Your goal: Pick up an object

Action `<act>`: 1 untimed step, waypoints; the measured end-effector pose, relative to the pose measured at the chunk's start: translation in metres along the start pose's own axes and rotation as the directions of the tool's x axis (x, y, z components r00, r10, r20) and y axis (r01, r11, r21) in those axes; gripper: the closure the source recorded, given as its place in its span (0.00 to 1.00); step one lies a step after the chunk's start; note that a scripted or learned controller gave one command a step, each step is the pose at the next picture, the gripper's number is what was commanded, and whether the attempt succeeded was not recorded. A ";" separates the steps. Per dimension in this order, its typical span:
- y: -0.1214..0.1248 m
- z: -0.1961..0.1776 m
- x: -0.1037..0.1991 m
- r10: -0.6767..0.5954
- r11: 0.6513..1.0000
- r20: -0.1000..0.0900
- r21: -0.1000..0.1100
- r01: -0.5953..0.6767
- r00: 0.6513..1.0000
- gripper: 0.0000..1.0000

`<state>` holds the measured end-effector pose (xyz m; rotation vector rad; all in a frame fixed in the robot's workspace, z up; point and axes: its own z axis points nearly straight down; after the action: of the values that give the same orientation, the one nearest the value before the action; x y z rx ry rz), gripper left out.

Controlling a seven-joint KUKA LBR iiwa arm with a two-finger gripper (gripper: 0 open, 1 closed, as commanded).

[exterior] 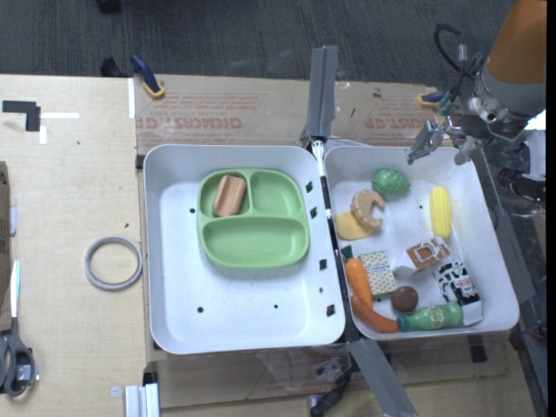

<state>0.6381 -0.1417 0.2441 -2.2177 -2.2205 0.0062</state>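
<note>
The toys, among them a corn cob (pixel 440 210) and a carrot (pixel 361 295), lie in the right bin (pixel 497 224) on the pale wood table (pixel 69 181), dark carpet beyond. My end effector (pixel 443 142) hovers over the bin's far rim, fingers spread, holding nothing.

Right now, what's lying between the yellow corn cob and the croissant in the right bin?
In the camera view, nothing: only bare white bin floor separates the yellow corn cob from the tan croissant. The green leafy vegetable toy sits just above that stretch.
</note>
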 end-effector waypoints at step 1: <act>-0.018 0.123 -0.069 -0.048 0.999 -0.001 -0.001 0.048 0.999 0.00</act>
<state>0.6191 -0.2108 0.1213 -2.1632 -2.2735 0.0043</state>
